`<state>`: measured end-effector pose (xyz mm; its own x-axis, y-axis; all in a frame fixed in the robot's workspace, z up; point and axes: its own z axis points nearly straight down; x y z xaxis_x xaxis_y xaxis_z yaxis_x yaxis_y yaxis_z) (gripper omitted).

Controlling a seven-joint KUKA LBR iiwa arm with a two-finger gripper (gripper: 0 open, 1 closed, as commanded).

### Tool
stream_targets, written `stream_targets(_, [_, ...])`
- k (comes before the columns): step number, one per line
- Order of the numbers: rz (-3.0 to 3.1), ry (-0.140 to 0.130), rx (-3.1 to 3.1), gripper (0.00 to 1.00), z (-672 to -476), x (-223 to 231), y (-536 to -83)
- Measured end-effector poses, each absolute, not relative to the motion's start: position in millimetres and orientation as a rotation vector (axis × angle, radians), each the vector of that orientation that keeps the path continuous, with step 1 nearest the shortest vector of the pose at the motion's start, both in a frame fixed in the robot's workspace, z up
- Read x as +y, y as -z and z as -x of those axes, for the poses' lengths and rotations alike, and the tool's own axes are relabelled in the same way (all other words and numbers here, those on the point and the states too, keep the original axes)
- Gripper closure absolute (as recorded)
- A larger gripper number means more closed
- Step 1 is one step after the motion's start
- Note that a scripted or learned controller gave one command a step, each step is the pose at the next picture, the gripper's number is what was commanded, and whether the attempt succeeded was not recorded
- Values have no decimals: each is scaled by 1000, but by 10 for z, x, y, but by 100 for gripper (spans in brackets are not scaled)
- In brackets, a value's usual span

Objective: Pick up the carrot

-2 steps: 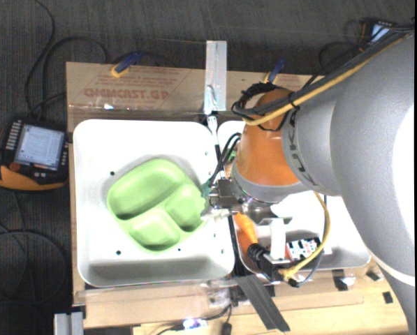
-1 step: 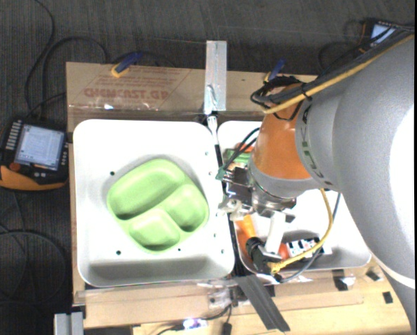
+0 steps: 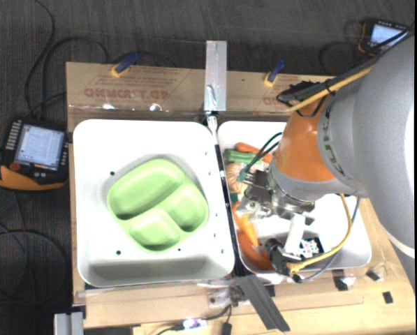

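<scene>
The grey arm's gripper, its grip impossible to tell, hangs low in the right white bin beside the orange carrot.

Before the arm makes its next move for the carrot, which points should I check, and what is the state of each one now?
1. Gripper is over the right bin, where the carrot lies: ok.
2. Carrot can be seen: partly; an orange piece shows by the bin's left wall, below the gripper, the rest hidden by the wrist.
3. Carrot is between the fingers: cannot tell.
4. Other items crowd the carrot: not ok; a green item and another orange piece lie close by.
5. Left bin holds the green divided tray, away from the arm: ok.
</scene>
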<state>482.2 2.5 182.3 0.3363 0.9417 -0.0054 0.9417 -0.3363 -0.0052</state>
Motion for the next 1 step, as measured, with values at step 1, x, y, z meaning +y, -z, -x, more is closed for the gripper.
stream_targets(1, [2243, -9, -2195, 100, -4823, 131, -1825])
